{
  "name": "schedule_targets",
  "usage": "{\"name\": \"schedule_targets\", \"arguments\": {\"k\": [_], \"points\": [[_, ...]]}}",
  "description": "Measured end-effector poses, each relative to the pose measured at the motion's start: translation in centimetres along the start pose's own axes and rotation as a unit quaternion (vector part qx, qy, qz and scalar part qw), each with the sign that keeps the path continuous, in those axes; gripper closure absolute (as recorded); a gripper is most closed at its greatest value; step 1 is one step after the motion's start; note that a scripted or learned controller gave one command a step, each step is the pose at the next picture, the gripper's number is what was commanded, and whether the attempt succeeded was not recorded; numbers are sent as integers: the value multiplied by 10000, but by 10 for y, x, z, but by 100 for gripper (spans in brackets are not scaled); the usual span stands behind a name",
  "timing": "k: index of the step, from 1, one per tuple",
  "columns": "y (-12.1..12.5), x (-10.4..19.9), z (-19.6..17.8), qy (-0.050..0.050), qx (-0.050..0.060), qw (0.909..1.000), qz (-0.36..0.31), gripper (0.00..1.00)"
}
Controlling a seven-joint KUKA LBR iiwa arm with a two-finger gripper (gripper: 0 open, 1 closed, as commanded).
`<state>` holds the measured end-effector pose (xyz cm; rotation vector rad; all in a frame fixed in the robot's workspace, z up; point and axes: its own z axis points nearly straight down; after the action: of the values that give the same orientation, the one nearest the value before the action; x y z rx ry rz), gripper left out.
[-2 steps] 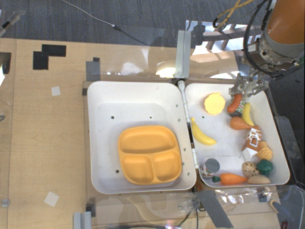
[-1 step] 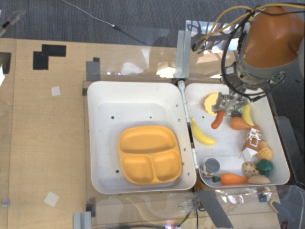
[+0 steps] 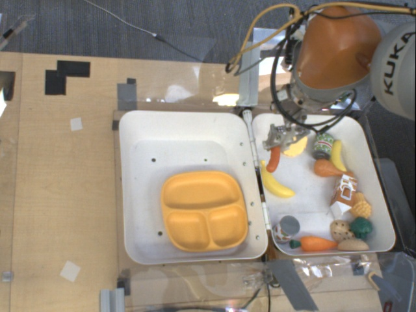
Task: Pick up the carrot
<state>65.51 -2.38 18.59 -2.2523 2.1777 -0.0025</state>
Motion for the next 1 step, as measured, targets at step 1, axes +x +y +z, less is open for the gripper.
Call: {"name": "schedule_targets", "arguments": {"k": [1], "points": [[48,117,9,34,-2,9949,1012,100]]}}
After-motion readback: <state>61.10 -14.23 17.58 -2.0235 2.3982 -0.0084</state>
